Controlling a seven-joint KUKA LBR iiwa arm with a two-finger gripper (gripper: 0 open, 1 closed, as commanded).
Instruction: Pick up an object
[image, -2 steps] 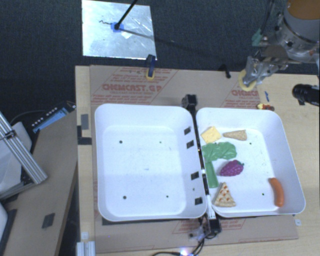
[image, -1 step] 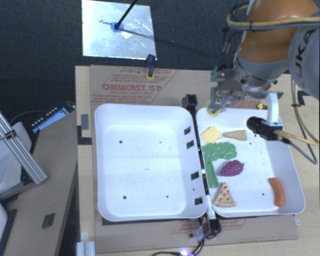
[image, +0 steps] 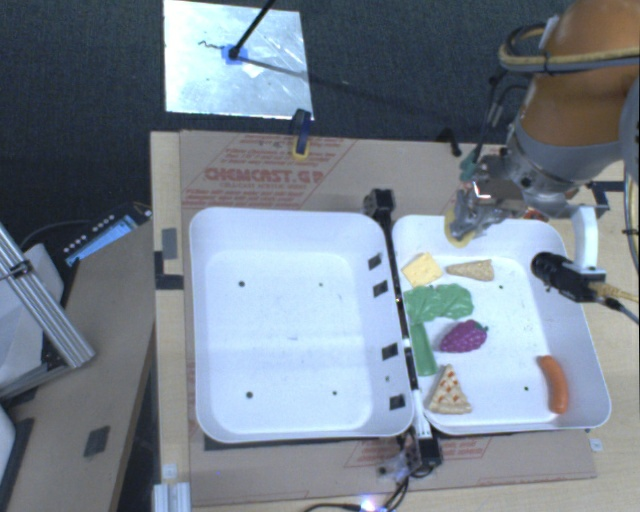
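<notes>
A brown cardboard sheet printed "CHEMCAST GP" in red underlies 2 shallow white bins. The right white bin holds a yellow cheese-like wedge, tan bread slice, green leafy vegetable, purple grape bunch, pizza slice pointing up, and an orange sausage lying lengthwise, near-far. The grey two-finger gripper hangs at the bin's far rim over something yellowish, partly hidden; I cannot tell its opening.
</notes>
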